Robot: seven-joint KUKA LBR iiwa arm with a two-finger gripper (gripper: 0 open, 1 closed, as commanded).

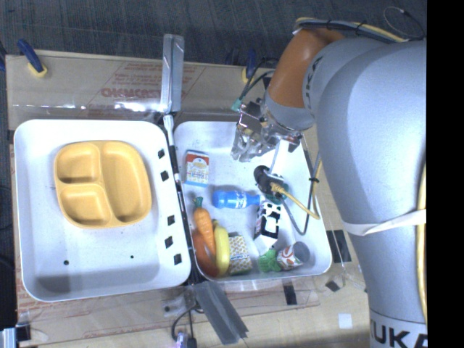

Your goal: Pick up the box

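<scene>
Box (196,168) lies flat by the right bin's (206,138) left wall, near the bottle (233,199). The gripper (246,148) hangs apart to its right, and I cannot tell how its jaws stand. Closing there would likely grab nothing, and the wall may crowd a closer approach.

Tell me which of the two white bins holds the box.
The bin on the view's right: the red-and-white box lies by its left wall. The other bin holds a yellow plate.

box (196,168): in right-hand bin (217,138), near its left wall | pincer (246,148): beside box, apart
</scene>
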